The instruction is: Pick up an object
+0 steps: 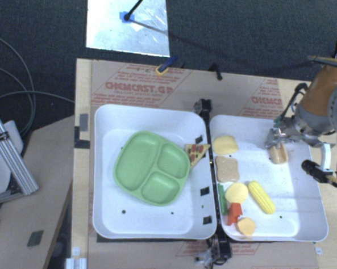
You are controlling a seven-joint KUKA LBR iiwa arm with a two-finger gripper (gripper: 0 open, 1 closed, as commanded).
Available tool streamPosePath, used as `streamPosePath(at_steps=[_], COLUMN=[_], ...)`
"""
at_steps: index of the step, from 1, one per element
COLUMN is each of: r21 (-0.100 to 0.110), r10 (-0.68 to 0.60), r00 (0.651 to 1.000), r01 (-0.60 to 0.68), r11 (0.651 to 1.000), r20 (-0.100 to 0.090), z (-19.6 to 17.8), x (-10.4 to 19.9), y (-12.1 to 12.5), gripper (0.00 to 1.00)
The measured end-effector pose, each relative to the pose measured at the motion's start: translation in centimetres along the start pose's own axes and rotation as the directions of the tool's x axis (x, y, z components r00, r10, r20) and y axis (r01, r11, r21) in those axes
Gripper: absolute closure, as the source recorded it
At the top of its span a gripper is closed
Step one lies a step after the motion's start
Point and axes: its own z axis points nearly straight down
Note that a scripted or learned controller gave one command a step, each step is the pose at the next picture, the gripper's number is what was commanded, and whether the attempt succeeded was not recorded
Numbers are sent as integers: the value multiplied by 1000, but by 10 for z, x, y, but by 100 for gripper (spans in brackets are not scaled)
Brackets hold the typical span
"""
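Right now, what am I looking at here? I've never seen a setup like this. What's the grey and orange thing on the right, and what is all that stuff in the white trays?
This is one picture from a camera fixed above a bench, looking down at a slant. The grey and orange thing is a robot arm reaching in from the right. At its end is a gripper, a two-fingered hand, low over the right bin beside a small tan piece. I cannot tell whether it holds that piece.

The right bin also holds toy food: a pale yellow piece, a bread slice, a corn cob and a few smaller pieces.

The left bin holds a green divided plate and a toy pizza slice at its right edge.

The arm's job is to pick something up.
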Motion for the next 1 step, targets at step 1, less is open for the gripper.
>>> streamPosePath(at_steps=[1], r21=[-1], r10=[0], r00=[1000], r01=[0], r11=[1000], r20=[1], z=[-1], x=[0], y=[-23], gripper=[100])
